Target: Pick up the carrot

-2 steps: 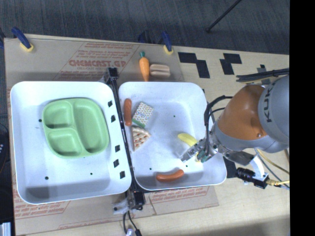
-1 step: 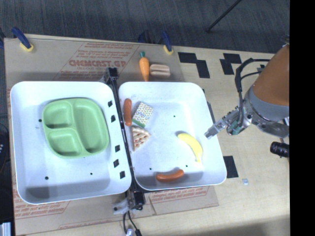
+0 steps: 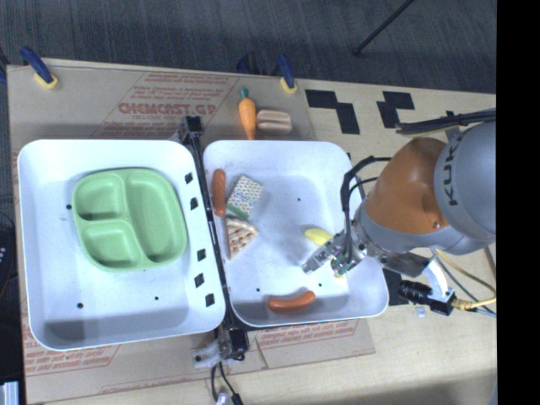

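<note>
Gripper (image 3: pixel 325 260) hovering in right bin (image 3: pixel 337 154), finger state impossible to tell, carrot (image 3: pixel 246 116) lying outside on cardboard (image 3: pixel 160 104) reading "CHEMCAST GP".

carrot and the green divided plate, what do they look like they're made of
The carrot, lying on the bench beyond the bins, looks like moulded plastic toy food: uniform orange, smooth, a stubby green top. The green divided plate also looks plastic: one even pale green with a soft sheen and rounded compartment walls. Neither can be confirmed by sight.

Carrot (image 3: pixel 246 115) outside bins, open above (bun (image 3: pixel 273 121) beside)
</note>
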